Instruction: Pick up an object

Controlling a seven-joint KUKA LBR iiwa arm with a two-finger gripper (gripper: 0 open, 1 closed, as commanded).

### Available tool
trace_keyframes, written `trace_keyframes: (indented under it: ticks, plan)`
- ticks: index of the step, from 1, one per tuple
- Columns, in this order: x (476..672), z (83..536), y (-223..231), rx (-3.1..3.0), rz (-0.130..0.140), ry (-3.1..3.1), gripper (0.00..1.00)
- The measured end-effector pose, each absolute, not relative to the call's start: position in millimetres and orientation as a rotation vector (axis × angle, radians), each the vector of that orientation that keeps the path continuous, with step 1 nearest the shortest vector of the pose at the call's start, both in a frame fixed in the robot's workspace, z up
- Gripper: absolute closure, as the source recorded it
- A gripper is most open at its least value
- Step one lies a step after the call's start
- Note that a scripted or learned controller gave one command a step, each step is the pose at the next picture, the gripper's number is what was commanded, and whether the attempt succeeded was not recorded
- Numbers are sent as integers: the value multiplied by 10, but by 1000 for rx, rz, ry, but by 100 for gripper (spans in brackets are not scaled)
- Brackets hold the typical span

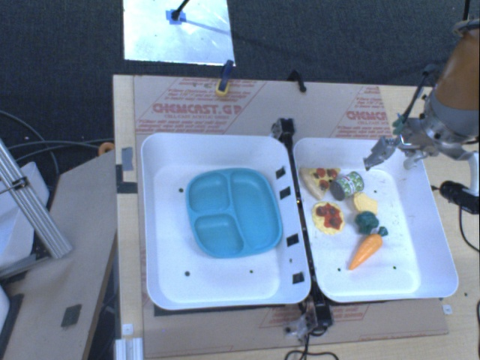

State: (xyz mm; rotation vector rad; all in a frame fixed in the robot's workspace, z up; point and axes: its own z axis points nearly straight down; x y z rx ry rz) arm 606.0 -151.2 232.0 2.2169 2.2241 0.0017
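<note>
Board (196, 105) lettering reads "CHEMCAST GP"; pincer (381, 154) fingers' spacing unclear above right bin (431, 223).

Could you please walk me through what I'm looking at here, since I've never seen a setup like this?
This is one camera fixed above a workbench, looking down at a slant. The grey machine with an orange band at the right is a robot arm; its end effector hangs over the far edge of the right bin, and I can't tell whether it grips anything. Two shallow white bins sit side by side. The left bin holds a blue divided plate. The right bin holds toy food: two pizza slices, a small can, a yellow piece, a dark green piece and a carrot. The arm is meant to pick one up.
</note>
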Motion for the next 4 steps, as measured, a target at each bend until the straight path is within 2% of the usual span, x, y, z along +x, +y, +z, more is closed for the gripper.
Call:
trace_keyframes:
  ticks: [1,2,3,4]
  plan:
    - [5843,1084,-1209,2224,-6,2232,0]
    - [5094,868,-1474,2224,10,2212,0]
    - [4887,898,-1121,2209,-8,2186,0]
    - [4911,1003,-1056,2218,10,2202,100]
